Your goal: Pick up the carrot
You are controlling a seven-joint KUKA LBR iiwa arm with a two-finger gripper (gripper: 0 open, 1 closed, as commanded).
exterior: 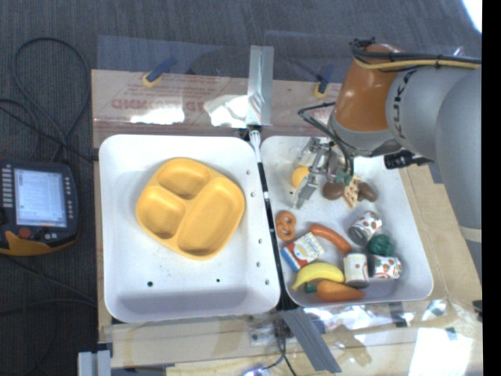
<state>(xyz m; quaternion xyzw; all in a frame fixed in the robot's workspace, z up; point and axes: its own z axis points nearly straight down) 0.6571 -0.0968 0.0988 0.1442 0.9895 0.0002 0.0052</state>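
Observation:
The carrot (339, 291) is orange and lies flat against the front wall of the right bin (407, 210), just under a banana (317, 274). My gripper (311, 185) hangs over the far left part of that bin, well away from the carrot, beside a small yellow item (300, 177). Its fingers (301, 196) point down and to the left; they look open, with nothing between them.
The right bin is crowded: a pretzel (286, 224), a sausage (333, 236), a small carton (307, 249), cans (365, 227), a green item (381, 245) and a brown piece (335, 189). A yellow divided plate (190, 207) sits in the left bin (125, 280).

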